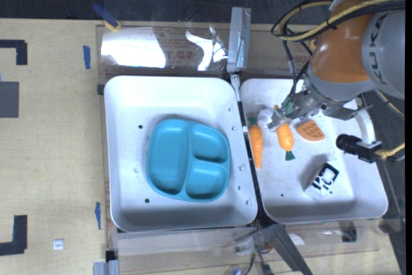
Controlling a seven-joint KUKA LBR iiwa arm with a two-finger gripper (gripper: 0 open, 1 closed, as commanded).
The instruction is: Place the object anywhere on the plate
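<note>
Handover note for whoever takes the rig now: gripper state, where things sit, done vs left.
Gripper: low in the right bin, at the top of a carrot; no grasp confirmed.
Second carrot lies along that bin's left wall. An orange waffle-like piece and a black-and-white block are also there.
Blue divided plate sits in the left bin with nothing on it.
Done: nothing placed. Left: grasp, carry over, set on plate.
</note>
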